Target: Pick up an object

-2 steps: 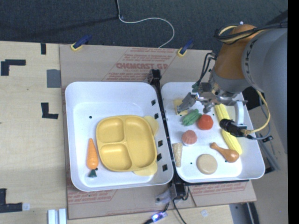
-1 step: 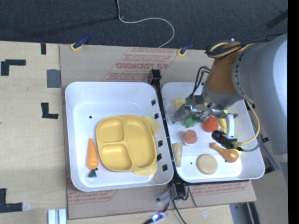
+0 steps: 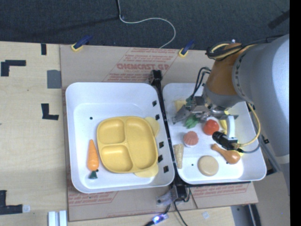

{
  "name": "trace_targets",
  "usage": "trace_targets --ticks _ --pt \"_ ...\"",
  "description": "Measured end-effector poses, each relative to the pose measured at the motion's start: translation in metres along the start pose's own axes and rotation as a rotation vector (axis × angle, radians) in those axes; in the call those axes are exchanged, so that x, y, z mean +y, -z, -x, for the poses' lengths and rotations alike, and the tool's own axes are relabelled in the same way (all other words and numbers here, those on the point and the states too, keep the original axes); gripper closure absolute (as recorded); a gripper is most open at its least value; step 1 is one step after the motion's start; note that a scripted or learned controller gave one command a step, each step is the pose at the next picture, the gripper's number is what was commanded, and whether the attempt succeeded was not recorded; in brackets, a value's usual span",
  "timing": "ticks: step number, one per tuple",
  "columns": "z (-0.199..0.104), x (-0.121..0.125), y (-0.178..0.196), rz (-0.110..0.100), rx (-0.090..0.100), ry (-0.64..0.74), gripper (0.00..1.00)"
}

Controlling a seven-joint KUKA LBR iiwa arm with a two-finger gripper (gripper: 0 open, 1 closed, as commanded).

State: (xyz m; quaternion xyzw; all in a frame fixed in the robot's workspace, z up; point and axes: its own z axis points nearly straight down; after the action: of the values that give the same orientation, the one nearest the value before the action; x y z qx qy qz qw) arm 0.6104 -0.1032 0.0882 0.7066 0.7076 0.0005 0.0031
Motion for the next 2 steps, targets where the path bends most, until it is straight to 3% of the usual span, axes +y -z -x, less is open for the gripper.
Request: trace_targets --ticks 1,2 --pt "0.0 0.002 0.013 0.008 -0.002 0.0 1.0" --pt "0.001 0.006 0.055 -0.003 0.004 0.0 1.0"
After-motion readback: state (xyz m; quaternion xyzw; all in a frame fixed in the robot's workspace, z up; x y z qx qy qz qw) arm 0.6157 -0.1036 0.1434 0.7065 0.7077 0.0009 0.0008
